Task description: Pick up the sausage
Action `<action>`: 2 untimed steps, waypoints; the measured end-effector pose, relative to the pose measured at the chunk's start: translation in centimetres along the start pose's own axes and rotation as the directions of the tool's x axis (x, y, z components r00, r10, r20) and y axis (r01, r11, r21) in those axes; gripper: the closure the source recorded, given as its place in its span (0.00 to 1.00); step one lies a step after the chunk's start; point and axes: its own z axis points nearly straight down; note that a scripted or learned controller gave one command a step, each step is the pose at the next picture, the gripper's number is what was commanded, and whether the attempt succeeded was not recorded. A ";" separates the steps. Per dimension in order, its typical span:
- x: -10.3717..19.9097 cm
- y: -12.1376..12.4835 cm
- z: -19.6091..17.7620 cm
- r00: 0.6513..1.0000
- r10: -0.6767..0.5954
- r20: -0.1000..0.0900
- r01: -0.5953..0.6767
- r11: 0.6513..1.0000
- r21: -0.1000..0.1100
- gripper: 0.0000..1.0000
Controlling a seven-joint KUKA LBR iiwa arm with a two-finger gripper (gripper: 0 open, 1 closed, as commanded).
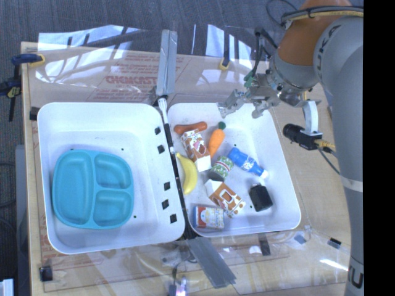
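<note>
The sausage point(190, 127) is a short reddish-brown link lying at the far left corner of the right bin point(281, 165), just above a small carton. My gripper point(244, 105) hovers over the bin's far rim, to the right of the sausage and apart from it. Its two fingers point(227, 108) are spread, with nothing between them.
Around the sausage lie a carrot point(216, 142), a banana point(189, 172), a blue bottle point(246, 162), a green can point(221, 166), a black block point(260, 197) and several small cartons. The left bin point(55, 125) holds a blue divided plate point(92, 188).
</note>
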 end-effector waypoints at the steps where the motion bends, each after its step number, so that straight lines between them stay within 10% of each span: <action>1: 2.7 0.9 -3.8 0.988 -0.151 0.002 0.151 0.988 -0.004 0.00; 2: 2.4 2.4 5.3 0.977 -0.211 0.001 0.211 0.977 -0.001 0.00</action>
